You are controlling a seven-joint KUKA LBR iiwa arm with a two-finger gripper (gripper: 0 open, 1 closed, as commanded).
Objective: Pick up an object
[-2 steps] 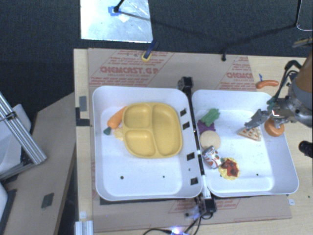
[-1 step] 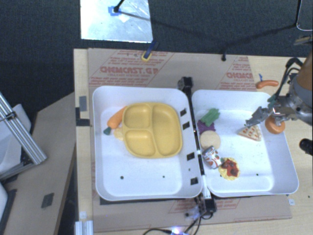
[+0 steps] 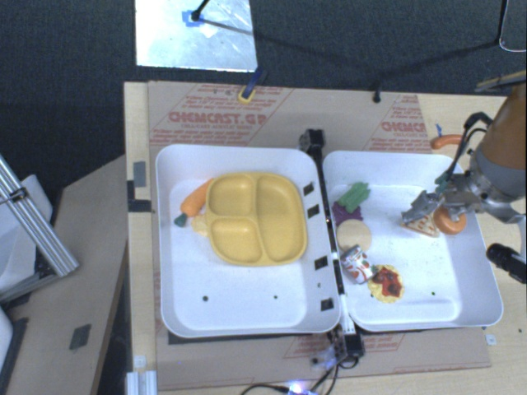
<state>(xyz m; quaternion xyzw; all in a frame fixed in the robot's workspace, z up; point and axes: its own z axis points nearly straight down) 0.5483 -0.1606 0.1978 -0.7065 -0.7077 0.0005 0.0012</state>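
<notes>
Grey metal fingers mark the gripper (image 3: 422, 211), which sits low over the right bin (image 3: 469, 307), reaching in from the right on the arm (image 3: 502, 159) with its orange band. Whether the fingers are spread or closed cannot be told: they merge into one dark, blurred shape at the tip. Directly under that tip lies a pizza slice (image 3: 426, 225), tan with red spots, and the fingers appear to touch or overlap its upper edge, though no object can be seen clamped between them. Just right of the slice, partly under the wrist, is a round orange piece (image 3: 451, 220) (its exact kind is hard to make out).

Other things lie further left in the same bin, well apart from the gripper. A green leafy piece (image 3: 354, 195) rests on top of a purple one (image 3: 347, 213) near the bin's left wall. Below them sits a pale round disc (image 3: 354, 236), then a small red-and-white can (image 3: 356, 263) lying tilted, and beside it a yellow piece with red sauce (image 3: 386, 283).

The left bin (image 3: 247, 315) holds a yellow divided plate (image 3: 251, 218) with three compartments. A carrot (image 3: 194, 199) lies against the plate's upper left rim, its green end pointing down and left. Both bins rest on a cardboard sheet (image 3: 214, 113) printed with red lettering.
</notes>
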